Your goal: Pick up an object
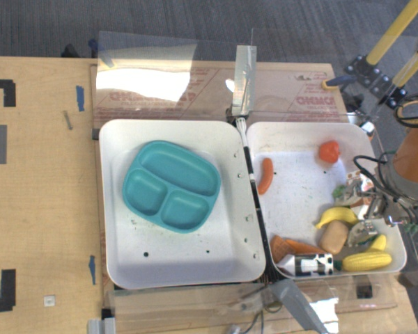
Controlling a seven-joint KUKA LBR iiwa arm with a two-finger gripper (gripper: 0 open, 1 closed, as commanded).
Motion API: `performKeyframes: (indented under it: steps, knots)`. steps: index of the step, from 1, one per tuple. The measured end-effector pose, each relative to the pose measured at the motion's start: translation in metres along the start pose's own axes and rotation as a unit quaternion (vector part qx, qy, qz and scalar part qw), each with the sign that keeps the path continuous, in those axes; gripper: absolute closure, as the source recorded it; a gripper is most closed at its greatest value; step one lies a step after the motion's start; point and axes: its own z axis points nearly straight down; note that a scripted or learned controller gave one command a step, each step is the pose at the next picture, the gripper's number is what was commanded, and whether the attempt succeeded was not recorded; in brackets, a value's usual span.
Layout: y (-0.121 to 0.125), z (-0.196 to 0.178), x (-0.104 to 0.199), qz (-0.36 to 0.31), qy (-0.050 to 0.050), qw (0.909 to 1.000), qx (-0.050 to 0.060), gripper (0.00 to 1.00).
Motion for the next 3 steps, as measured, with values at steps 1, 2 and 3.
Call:
performKeyframes:
  steps: [1, 2, 3]
  knots:
    - [0.001, -0.013, -0.004, -0.001, -0.006, 1.0000, 0.002, 1.00]
    - [0.025, 0.003, -0.124, 0.002, 0.004, 1.0000, -0.001, 1.00]
    - [0.023, 0.003, -0.117, 0.003, 0.019, 0.9998, -0.004, 0.00]
